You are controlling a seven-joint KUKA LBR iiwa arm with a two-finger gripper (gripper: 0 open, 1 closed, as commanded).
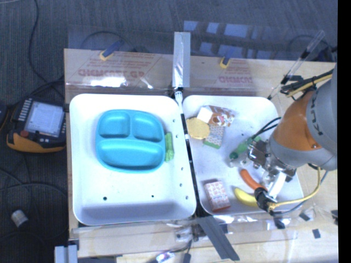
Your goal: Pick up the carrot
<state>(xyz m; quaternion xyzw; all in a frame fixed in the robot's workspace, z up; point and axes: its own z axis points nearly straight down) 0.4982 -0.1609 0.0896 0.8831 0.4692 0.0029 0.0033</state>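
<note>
- I see the carrot [250, 178] lying in the right bin [277, 109], towards its near right part, slanted with one end pointing up-left and the other down-right.
- My tool [265, 186] sits low over that same spot, at the end of the grey arm [323, 119] with its orange band [299, 130]; its tip is just beside the carrot's lower-right end, and I cannot tell whether it touches.
- I cannot tell from this slant whether the tool is apart or together, and I see nothing gripped in it.
- A yellow banana [245, 196] lies just below the carrot, close to the tool's tip.
- A green item [239, 149] lies up-left of the carrot, near the wrist.
- A small pink-and-white patterned box [216, 193] rests at the near left of the right bin, well apart from the carrot.
- At the far left of that bin I see a yellow round piece [198, 129], a white block [204, 114] and a printed packet [219, 124] crowded together.
- The left bin [109, 201] carries a blue divided plate [130, 139], with a green piece [169, 146] just beside its right edge.
- Both bins sit side by side on the desk [321, 212].
</note>
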